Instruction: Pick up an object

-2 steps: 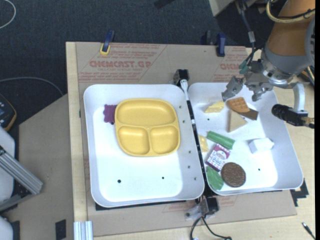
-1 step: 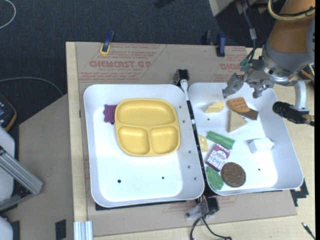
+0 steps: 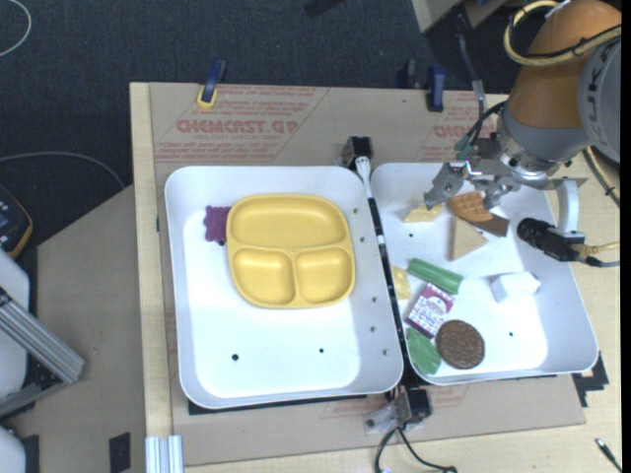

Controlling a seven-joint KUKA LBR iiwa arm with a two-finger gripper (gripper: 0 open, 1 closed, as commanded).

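Reaching in from the right, the grey arm [image 3: 567, 77] with its orange band hangs over the far end of the right bin [image 3: 572, 333]. Its gripper [image 3: 470, 195] sits low there, fingers [image 3: 444, 183] spread apart and closed on nothing. A brown lump [image 3: 473, 211] lies in the bin just under the gripper, roughly between the spread tips; I cannot tell whether they touch it.

Just beside the lump, toward the bin's left wall, is a pale yellow scrap [image 3: 421, 214], and a tan block [image 3: 463, 240] lies just nearer than the lump. A green tube [image 3: 436, 274] lies aslant around the middle of the bin, with a pink and white packet [image 3: 429, 313] next to it on the near side. A brown disc [image 3: 460, 344] rests by the near edge, touching a green scrap [image 3: 422, 353]. A white block [image 3: 515, 286] lies toward the right wall, well apart from the disc.

Next door, the left bin [image 3: 197, 363] carries a yellow divided plate [image 3: 291, 249] in its far half, with a purple scrap [image 3: 215, 223] tucked against the plate's left side.
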